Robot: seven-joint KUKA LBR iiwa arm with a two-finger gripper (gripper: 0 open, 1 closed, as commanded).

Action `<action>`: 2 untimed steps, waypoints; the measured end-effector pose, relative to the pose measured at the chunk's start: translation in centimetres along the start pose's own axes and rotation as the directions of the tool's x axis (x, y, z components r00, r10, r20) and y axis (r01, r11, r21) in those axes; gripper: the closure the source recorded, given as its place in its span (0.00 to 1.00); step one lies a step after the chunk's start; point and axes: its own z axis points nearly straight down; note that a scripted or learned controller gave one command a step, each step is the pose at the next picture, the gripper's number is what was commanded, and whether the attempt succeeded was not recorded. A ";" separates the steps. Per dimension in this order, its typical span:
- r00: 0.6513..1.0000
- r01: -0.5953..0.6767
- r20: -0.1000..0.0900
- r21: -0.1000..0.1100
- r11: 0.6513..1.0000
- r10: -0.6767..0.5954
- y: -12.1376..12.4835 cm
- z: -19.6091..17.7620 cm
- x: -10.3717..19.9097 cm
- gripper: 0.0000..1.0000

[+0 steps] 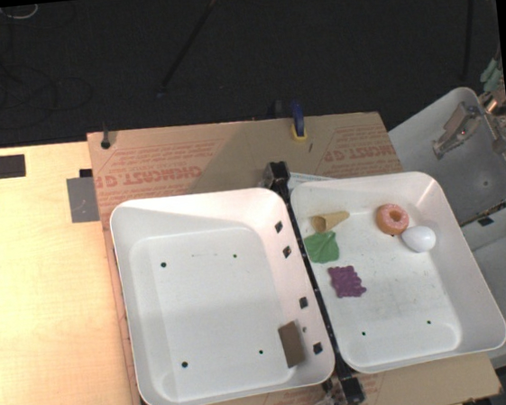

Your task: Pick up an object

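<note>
The gripper (452, 135) hangs past the upper right corner of the right bin (479, 303), over a pale grey surface (481, 171) and apart from everything in the bins. It is small and blurred here, so I cannot tell whether it is spread or pressed together, and nothing can be seen held in it.

Nearest to it, down and to the left in the view, a pink ring-shaped toy like a doughnut (392, 218) lies on the bin floor. A white egg-shaped object (419, 239) sits just beside the ring, on its lower right and touching it or nearly so. These two are the closest things it could pick.

Farther left from the gripper, near the wall that the two bins share, a tan cone-shaped piece (331, 221) lies on its side. A flat green piece (322, 248) lies just below it. A purple lumpy piece (346, 282) sits lower still, near the green one but apart from it.

Beyond the shared wall lies the left bin (147, 309), with a small brown block (291, 343) near its lower right corner. Both bins rest on a cardboard sheet (185, 164). Farthest from the gripper is the light wooden bench top (39, 312).
</note>
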 end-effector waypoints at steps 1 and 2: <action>1.000 -0.001 -0.004 0.021 1.000 0.001 -0.2 0.1 0.0 1.00; 1.000 -0.012 -0.005 0.031 0.999 0.012 -5.2 9.3 -6.6 1.00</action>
